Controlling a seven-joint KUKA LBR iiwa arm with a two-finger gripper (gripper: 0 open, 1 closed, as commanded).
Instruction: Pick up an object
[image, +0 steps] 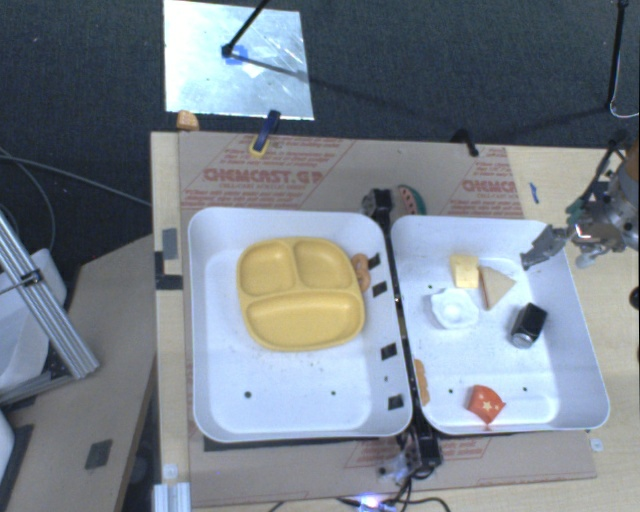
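Camera view, left bin (215, 400) holding yellow tray (299, 293), claw (556, 246) state unclear

The right bin (570, 400) has its things bunched toward the middle: a yellow block (464, 270), a wedge (496, 287), a white cup (453, 309) and a dark can (528, 324). A red piece (485, 404) sits apart at six o'clock. Bare floor lies along twelve o'clock. In the left bin (215, 400), the yellow tray (299, 294) leaves six o'clock open.

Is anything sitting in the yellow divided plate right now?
Empty: the yellow three-compartment plastic plate in the left white bin shows bare yellow in all three sections.
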